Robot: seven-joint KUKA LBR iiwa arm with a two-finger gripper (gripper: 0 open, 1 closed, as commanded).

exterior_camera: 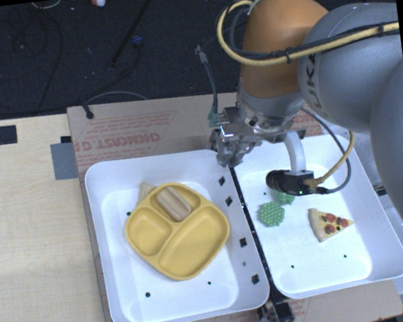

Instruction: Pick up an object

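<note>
Two bins share the bench. Your gripper point(231, 147) hangs at their far edge, where they meet; open or closed, you cannot tell. A green piece point(271, 214) and a pizza slice point(329, 223) lie mid right bin point(333, 264), ungrasped. This looks like the approach step: next, probably centre over one and descend.

We see smooth, faintly glossy white plastic in the left bin point(127, 291) and right bin point(340, 263), satin plastic yellow plate point(191, 246), matt brown cardboard point(146, 131), pale matt bench point(28, 238), knobbly green thing point(271, 214), glossy orange band point(280, 28).

The bench point(29, 253) bears cardboard point(146, 131) — on it, left-hand bin point(123, 296) and right-hand bin point(348, 266).
</note>
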